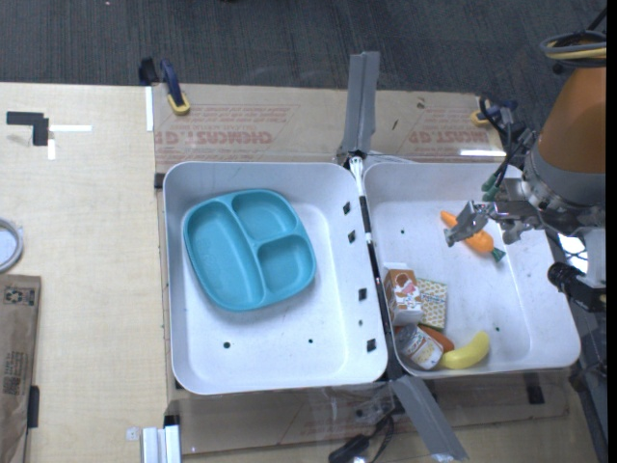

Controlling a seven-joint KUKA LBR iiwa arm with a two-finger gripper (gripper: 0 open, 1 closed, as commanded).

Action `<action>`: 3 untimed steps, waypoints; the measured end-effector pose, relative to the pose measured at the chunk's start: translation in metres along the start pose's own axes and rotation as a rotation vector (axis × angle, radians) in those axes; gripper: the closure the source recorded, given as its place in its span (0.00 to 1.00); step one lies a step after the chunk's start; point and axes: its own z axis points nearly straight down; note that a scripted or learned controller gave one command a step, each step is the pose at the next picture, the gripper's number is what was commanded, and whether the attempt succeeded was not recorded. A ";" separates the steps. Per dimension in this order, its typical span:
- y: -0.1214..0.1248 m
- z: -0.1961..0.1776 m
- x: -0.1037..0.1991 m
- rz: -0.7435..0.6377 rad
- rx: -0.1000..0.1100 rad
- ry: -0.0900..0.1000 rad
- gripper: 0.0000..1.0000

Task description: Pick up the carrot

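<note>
The carrot (479, 242) is orange with a green tip and lies slantwise in the upper right of the right bin (424, 186). My gripper (485, 222) hangs directly over the carrot's middle, low in the bin, and covers part of it. The carrot's orange end pokes out at the gripper's left and its green tip at the lower right. The grey arm with its orange band (578, 114) comes in from the right edge.
A teal divided plate (251, 249) lies in the left bin (193, 355). Near the right bin's front sit a small carton (403, 292), a patterned packet (435, 304), a round tin (421, 347) and a banana (465, 352). The bins' shared wall (364, 258) stands left of the carrot.
</note>
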 end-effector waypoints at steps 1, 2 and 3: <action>0.072 0.043 0.041 0.099 -0.002 -0.001 0.00; 0.092 0.141 -0.015 -0.100 -0.004 -0.001 0.00; 0.093 0.131 -0.017 -0.096 -0.006 -0.002 1.00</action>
